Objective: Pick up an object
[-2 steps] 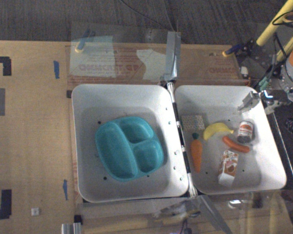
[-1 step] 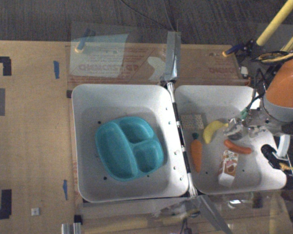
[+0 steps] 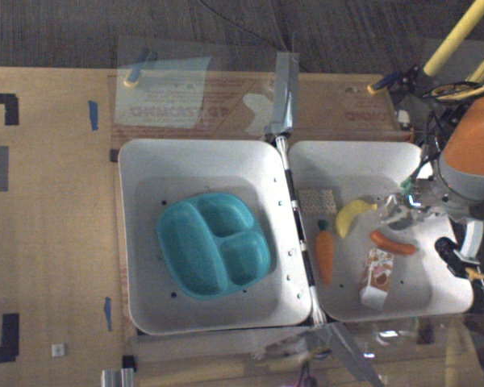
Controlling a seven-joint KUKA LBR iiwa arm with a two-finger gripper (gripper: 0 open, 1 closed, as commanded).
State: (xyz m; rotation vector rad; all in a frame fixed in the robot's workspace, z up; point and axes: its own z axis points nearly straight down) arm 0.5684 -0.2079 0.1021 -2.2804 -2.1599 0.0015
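Two white bins are seen side by side: the left bin and the right bin. A teal divided plate lies near the left bin's centre. In the right bin, a carrot lies at nine o'clock, a small carton at six, a yellow banana near centre and a red sausage just beyond it. The gripper is seen at three o'clock, above the sausage; its fingers' state cannot be told.
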